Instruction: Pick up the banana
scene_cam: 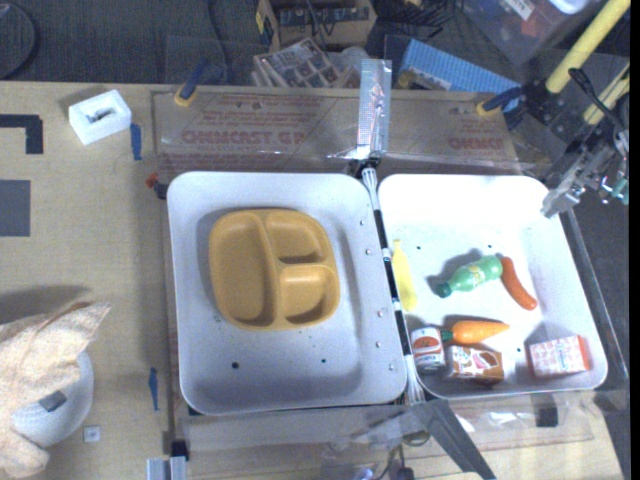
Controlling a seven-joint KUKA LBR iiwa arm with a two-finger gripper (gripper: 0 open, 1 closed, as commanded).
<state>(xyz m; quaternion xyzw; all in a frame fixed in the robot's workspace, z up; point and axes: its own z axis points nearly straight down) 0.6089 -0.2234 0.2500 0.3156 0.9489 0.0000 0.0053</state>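
Note:
The banana [402,274] is a slim yellow piece lying lengthwise along the left wall of the right bin [470,200]. My gripper [563,196] hangs over the right bin's far right corner, well to the right of the banana and apart from it. Nothing shows in the gripper. The arm reaches in from the upper right.
In the right bin lie a green bottle [468,276], a red-orange sausage [517,282], a carrot [478,330], a small can [427,348], a brown box [476,364] and a pink carton [557,356]. The left bin [190,268] bears a yellow divided plate [272,268].

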